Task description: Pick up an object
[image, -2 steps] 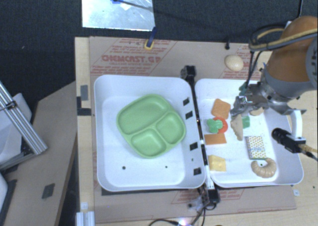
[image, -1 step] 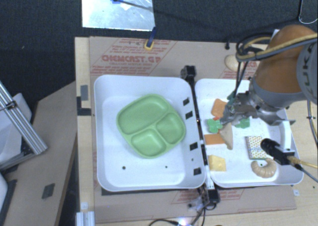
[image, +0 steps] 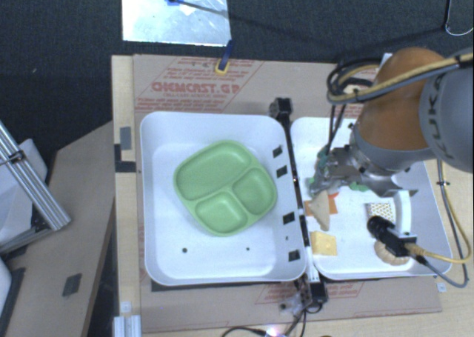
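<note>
Dark carpet [image: 59,32] surrounds the cardboard-covered bench [image: 192,80]; a shiny foil sheet [image: 176,2] lies behind it.

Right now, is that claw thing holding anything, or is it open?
Gripper: cannot be told from this view. It sits low in the right bin, above a tan wedge-shaped piece.

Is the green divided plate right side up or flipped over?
Right side up: the green divided plate shows its three hollow compartments facing up.
</note>
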Controlling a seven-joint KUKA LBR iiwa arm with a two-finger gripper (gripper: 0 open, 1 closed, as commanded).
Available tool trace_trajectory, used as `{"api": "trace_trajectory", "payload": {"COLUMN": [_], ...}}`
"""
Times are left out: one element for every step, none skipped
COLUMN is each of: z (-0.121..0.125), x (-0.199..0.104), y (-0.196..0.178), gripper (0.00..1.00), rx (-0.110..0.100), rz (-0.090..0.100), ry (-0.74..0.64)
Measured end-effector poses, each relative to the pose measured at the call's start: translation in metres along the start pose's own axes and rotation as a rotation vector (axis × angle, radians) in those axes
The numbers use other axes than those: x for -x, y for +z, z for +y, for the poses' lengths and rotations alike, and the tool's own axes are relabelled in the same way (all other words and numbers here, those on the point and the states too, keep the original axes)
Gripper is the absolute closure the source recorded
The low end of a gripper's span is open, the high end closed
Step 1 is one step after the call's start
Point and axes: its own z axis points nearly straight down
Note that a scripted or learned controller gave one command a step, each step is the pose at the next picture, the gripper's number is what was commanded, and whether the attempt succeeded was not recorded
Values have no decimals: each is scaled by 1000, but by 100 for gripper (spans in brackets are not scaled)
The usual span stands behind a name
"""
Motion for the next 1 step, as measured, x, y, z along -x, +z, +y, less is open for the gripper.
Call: {"api": "trace_trajectory", "payload": {"z": [-8], "x": [9], "y": [-8], "gripper": [100], "rx": [1], "rz": [-1], "ry": [7]}}
